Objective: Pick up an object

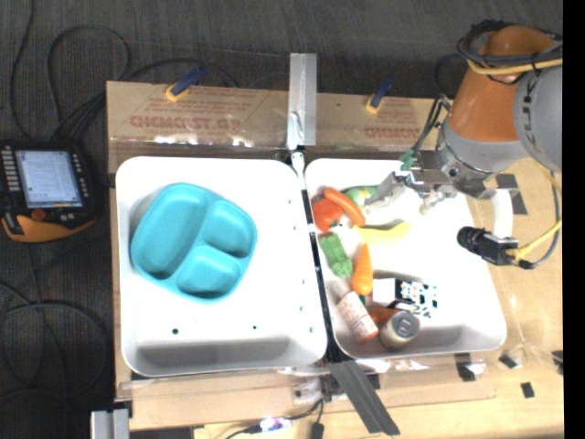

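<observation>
A: Where's the tool (413,186)?

B: I see it over the right bin (475,286), above the yellow banana (387,232), fingers spread wide with nothing between them.

A: And the rest?

B: Left of the banana sits a red pepper (335,208). Below it, a green vegetable (336,253), a carrot (363,269) and a bottle (355,315). The left bin (274,318) holds a blue divided tray (193,240).
</observation>
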### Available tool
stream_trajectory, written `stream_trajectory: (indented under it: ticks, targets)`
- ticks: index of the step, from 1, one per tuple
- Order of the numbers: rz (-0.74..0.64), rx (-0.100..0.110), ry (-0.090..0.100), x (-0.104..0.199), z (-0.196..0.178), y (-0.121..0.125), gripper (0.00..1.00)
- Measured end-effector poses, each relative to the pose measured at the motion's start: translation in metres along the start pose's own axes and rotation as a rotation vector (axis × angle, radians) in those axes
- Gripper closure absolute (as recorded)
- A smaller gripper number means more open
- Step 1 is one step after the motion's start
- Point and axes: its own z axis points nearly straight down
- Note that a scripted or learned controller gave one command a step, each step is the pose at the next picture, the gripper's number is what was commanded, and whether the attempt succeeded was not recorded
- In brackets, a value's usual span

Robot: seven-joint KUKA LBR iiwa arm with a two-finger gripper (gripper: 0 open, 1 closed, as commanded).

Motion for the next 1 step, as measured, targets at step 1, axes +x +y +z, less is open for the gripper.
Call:
stream_trajectory:
  ticks: [1]
  targets:
    - [-0.066, 0.001, 0.000, -0.0054, 0.0959, -0.0200, 0.00]
